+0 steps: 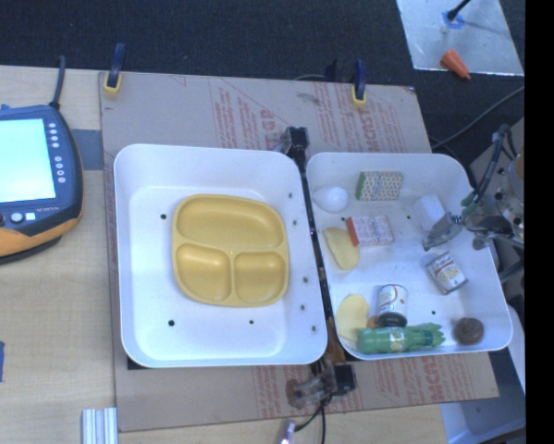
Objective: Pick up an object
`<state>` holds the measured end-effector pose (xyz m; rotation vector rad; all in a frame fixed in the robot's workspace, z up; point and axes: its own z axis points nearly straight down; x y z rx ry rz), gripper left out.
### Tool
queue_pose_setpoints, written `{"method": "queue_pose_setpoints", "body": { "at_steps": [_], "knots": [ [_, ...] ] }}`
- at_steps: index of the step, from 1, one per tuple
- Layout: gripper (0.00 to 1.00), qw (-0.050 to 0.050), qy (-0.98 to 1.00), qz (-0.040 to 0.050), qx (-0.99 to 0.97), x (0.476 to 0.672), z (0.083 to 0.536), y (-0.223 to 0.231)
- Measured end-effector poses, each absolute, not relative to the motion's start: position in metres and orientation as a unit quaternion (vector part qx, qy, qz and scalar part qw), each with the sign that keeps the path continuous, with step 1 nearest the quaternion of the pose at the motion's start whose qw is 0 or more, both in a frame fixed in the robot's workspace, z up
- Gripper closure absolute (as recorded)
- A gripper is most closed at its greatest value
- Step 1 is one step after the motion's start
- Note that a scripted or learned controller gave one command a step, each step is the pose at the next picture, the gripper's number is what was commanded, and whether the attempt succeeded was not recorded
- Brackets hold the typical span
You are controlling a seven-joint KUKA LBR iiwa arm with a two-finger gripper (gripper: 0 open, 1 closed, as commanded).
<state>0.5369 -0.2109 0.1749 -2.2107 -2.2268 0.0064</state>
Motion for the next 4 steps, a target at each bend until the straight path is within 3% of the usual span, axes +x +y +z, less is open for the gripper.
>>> {"method": "queue_pose_setpoints", "body": {
  "at_steps": [1,2,3,4],
  "knots": [
    [0.00,0.002,-0.709,0.0017,-0.705,0.514,0.091,-0.211],
    [1.00,0.001,-0.711,0.0026,-0.703,0.514,0.102,-0.213],
    [1.00,0.001,-0.710,0.0011,-0.704,0.539,0.140,-0.149],
    [1.00,0.001,-0.709,0.0008,-0.705,0.561,0.192,-0.056]
  ]
}}
